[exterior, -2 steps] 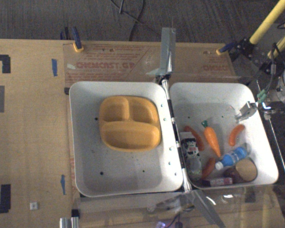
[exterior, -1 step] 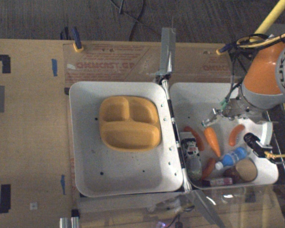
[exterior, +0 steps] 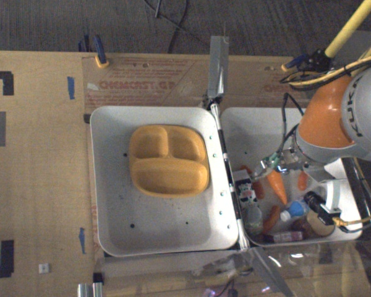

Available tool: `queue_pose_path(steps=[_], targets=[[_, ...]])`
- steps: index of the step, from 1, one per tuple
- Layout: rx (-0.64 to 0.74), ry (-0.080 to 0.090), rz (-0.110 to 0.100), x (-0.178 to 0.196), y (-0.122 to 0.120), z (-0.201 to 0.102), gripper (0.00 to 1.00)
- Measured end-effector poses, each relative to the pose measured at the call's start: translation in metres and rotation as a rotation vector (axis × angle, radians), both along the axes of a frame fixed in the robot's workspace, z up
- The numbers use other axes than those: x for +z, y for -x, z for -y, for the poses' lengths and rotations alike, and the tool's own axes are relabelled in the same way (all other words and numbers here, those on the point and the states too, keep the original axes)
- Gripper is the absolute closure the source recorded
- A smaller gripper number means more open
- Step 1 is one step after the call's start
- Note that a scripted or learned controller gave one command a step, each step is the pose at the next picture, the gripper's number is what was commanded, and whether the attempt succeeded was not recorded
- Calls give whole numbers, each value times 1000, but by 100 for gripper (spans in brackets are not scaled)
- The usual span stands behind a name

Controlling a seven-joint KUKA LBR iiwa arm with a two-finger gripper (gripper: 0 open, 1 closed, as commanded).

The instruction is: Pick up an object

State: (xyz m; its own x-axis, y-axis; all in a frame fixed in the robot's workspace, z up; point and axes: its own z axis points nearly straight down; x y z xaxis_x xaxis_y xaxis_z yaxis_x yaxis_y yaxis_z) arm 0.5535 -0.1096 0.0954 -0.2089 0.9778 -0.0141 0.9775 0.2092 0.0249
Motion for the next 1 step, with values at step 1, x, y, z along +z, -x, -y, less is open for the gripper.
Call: queue_pose_path(steps=[1], targets=[[-2,-1,3,10,-1,0,100]])
